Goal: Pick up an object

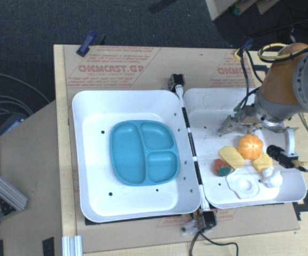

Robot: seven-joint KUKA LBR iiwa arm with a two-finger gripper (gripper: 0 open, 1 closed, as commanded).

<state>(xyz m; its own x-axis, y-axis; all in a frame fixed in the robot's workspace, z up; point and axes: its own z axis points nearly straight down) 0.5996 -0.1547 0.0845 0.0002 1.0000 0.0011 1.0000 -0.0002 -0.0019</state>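
My gripper (pixel 229 124) hangs low over the upper middle of the right bin (pixel 212 103), above bare white floor. Its fingers look open with nothing between them. Just below and to its right lies an orange fruit (pixel 250 146). A pale yellow piece (pixel 231 157) lies to the left of the fruit, and a small red piece with a green top (pixel 221 167) sits beside that. A white fried-egg toy (pixel 243 185) rests near the bin's front wall. A yellow corn piece (pixel 262 163) and a small white item (pixel 273 179) lie at the front right.
The left bin (pixel 90 108) holds a blue divided plate (pixel 144 152) in its middle. A black divider rail (pixel 188 137) runs between the two bins. The grey and orange arm (pixel 282 87) covers the right bin's far right corner.
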